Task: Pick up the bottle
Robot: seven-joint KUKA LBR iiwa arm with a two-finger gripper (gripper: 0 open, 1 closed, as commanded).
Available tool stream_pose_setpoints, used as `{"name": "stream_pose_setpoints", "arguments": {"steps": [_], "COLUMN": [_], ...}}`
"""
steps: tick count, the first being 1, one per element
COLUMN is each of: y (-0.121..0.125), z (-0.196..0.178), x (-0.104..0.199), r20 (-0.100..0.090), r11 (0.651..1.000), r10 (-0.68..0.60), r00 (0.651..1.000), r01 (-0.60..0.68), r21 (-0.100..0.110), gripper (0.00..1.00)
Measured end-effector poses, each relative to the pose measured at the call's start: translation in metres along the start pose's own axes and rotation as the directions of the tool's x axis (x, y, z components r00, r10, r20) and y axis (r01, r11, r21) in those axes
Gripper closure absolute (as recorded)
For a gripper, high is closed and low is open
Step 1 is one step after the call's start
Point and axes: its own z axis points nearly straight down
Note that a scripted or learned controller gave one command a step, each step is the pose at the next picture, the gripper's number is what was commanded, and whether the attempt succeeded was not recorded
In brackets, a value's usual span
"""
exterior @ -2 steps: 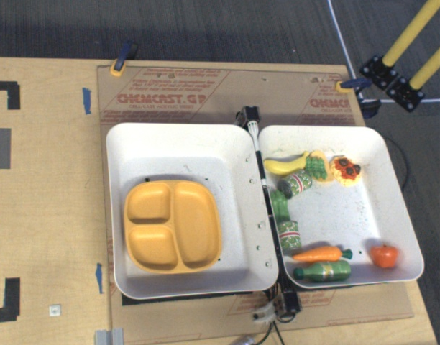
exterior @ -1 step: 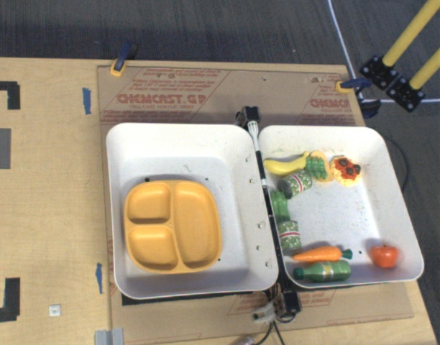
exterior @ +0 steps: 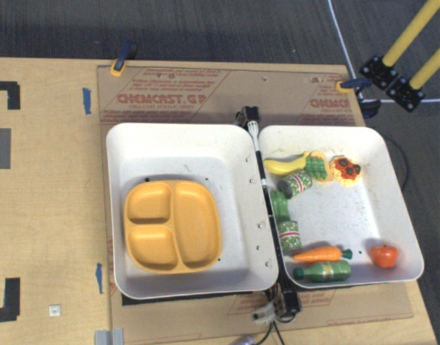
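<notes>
I find bottle lying flat, front edge of right bin, touching carrot. Claw state: cannot tell. Judge step: approach not begun. Next move needs descent over bottle, clear of carrot and bin wall.

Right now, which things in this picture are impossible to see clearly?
- Camera view: labels on the green bottle and the second bottle are too small to read.
- The green item behind the banana is partly covered, so I cannot name it.
- The yellow poles are cut off by the upper right edge.
</notes>
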Motion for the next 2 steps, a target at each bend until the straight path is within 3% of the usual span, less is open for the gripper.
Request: {"name": "stream_pose_setpoints", "arguments": {"steps": [1, 2], "y": [0.041, 0.042], "z": [0.06, 0.048], "x": [-0.03, -0.03], "r20": [-0.019, -0.015], "r11": [0.775, 0.776], "r10": [0.632, 0.63], "r00": [0.775, 0.776], "r01": [-0.63, -0.629], "r21": [0.041, 0.037], "gripper": [0.0, 1.0]}}
